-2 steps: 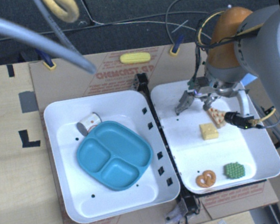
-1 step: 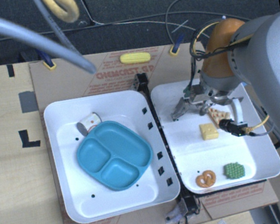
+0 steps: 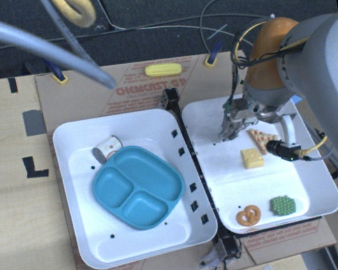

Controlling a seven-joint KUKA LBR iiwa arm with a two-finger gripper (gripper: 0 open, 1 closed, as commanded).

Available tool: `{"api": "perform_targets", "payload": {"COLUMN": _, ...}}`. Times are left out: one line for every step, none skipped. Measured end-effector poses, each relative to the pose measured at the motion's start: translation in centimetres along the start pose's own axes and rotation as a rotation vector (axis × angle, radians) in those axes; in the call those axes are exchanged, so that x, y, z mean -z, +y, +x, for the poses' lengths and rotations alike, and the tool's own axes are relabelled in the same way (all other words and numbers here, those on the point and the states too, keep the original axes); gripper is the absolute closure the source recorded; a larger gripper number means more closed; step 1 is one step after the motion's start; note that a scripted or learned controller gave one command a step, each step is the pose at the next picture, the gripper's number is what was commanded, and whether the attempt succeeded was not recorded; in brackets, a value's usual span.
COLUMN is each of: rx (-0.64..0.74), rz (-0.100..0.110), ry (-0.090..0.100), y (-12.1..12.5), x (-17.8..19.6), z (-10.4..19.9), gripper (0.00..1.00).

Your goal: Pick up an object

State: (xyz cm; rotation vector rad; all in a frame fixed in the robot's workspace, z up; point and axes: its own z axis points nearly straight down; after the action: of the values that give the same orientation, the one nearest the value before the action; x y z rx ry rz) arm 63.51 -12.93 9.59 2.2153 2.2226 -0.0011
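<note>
White plastic, both bins, and the right-hand white bin (image 3: 202, 119) is where the grey arm with its orange band (image 3: 273, 48) has reached down. The gripper (image 3: 231, 128) sits low over the bare upper-left floor of that bin; from where I stand I cannot tell how the jaws are set, and nothing shows between them. The nearest candidates lie just to its right: a small pale-yellow cheese-like block (image 3: 252, 158) and a tan triangular pizza-slice toy (image 3: 260, 139), near each other beside the wrist. Further down rest a brown pretzel toy (image 3: 249, 216) and a knobbly green round piece (image 3: 283, 205). I'd judge all four light, stiff toy food, unlikely to break. The block looks the easiest: flat opposing sides to pinch across. The slice lies flat and thin, so fingers may slide off. The left white bin (image 3: 67, 142) holds a blue divided plastic tray (image 3: 137, 186) and a small white cup on its side (image 3: 108, 148)
</note>
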Motion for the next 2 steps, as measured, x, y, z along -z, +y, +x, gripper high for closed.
{"api": "perform_targets", "payload": {"rx": -0.001, "rz": -0.001, "ry": 0.003, "y": 0.0, "x": 4.3, "z": 0.4, "gripper": 1.0}}
{"api": "perform_targets", "payload": {"rx": -0.002, "rz": -0.003, "ry": 0.002, "y": 0.0, "x": 9.9, "z": -0.6, "gripper": 1.0}}
